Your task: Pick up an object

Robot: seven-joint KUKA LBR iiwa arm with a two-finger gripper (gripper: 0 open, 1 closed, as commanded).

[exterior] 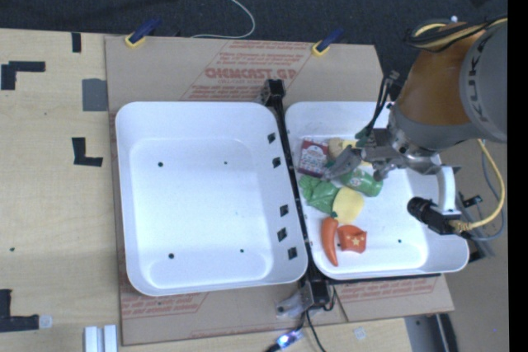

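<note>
Crowding is your risk: gripper sits low among the toy food in the right bin; you cannot tell its opening, and neighbours may block a clean grasp.

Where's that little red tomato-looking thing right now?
The small round red tomato-like toy lies in the right-hand shallow white bin, toward its near edge, beside the long orange-red carrot-shaped toy and just below the pale yellow piece.

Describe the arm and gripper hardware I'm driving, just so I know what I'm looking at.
A thick grey arm with a wide orange band above the wrist. Yellow and black cables loop along it. The gripper is dark grey metal with two slim fingers.
</note>
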